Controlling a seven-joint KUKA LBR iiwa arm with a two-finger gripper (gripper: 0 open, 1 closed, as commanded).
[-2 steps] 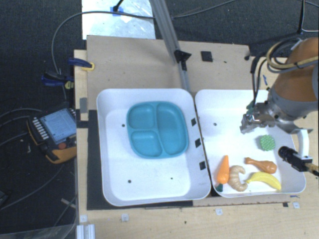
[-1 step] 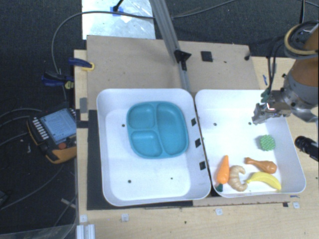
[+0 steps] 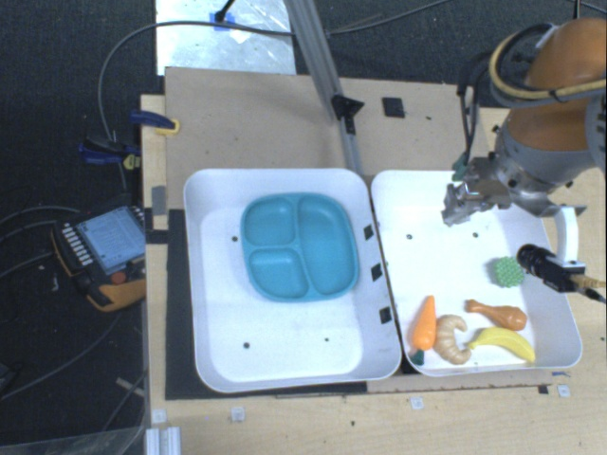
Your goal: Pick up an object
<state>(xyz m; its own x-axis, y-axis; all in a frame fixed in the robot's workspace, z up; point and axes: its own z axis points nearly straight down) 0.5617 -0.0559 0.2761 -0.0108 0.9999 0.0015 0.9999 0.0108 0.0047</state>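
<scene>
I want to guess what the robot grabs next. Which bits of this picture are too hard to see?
- Green bumpy toy, camera view: too small and blurred to name.
- Beige curled toy between carrot and banana: too blurred to identify.
- Gripper: its height above the right bin cannot be judged from this slanted view.
- Arm: cut off by the picture's right edge.

Left bin (image 3: 204,282), right bin (image 3: 427,263): white smooth plastic, slight sheen. Blue divided plate (image 3: 299,245): smooth satin plastic. Banana (image 3: 505,343), carrot (image 3: 425,322): glossy moulded plastic. Green ball (image 3: 509,272): rough, knobbly. Bench board (image 3: 256,121): matt tan, wood-like. Gripper (image 3: 460,207): dull grey metal.
</scene>
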